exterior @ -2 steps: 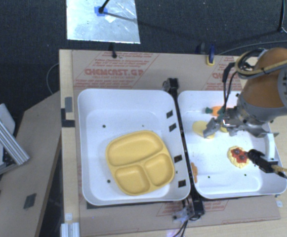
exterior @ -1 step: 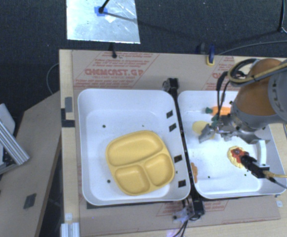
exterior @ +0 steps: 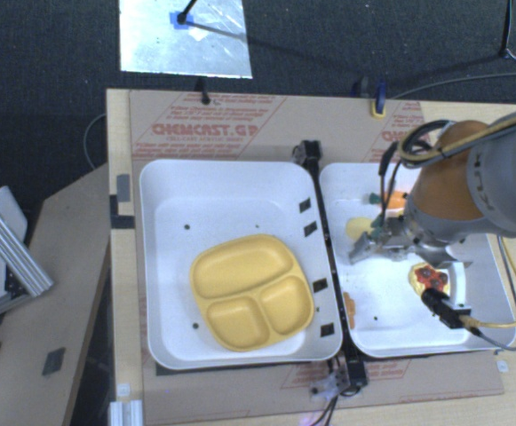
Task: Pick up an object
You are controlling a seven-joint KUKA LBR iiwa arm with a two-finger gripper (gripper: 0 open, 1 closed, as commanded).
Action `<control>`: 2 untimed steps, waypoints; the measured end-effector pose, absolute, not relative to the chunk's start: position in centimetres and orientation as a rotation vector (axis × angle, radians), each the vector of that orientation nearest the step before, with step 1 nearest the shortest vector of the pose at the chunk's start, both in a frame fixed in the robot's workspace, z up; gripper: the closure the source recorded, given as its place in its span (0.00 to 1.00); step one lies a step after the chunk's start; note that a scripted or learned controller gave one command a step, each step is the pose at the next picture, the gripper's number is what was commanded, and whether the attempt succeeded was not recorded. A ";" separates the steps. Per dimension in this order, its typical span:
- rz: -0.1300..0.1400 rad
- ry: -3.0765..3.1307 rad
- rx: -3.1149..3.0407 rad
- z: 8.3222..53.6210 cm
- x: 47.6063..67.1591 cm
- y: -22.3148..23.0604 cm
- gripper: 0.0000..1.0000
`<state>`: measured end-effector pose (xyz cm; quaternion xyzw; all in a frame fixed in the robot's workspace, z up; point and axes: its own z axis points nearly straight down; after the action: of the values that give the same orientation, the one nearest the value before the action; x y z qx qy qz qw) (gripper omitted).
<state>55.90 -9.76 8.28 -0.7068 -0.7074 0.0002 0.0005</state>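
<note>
Yellow plastic dominates the left bin (exterior: 164, 238): a three-compartment food tray (exterior: 252, 289) lies flat near its front, well apart from the arm. The right bin (exterior: 391, 340) is where the arm works. Its gripper (exterior: 371, 242) is down low near the back left of that bin, just beside a small pale yellow object (exterior: 358, 229) that looks like the likeliest target. How far the pincer is open, or whether it has anything, I cannot tell; the wrist and cabling hide it.

Near the wrist lie an orange piece (exterior: 394, 201), a red-and-yellow item (exterior: 429, 278), and a small brownish scrap (exterior: 349, 307) by the divider. Crowding is the risk: closing slightly off-centre could nudge the yellow object aside or against the bin wall, and the closing could catch nothing.
</note>
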 end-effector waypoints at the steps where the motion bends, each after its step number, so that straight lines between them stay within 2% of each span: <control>1: -0.003 -2.225 -2.221 9.6 56.0 -9.8 1.00; 2: -0.004 -2.228 -2.220 13.9 55.9 -9.7 1.00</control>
<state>55.87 -9.74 13.88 -0.7058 -0.7084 -0.0012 -0.0016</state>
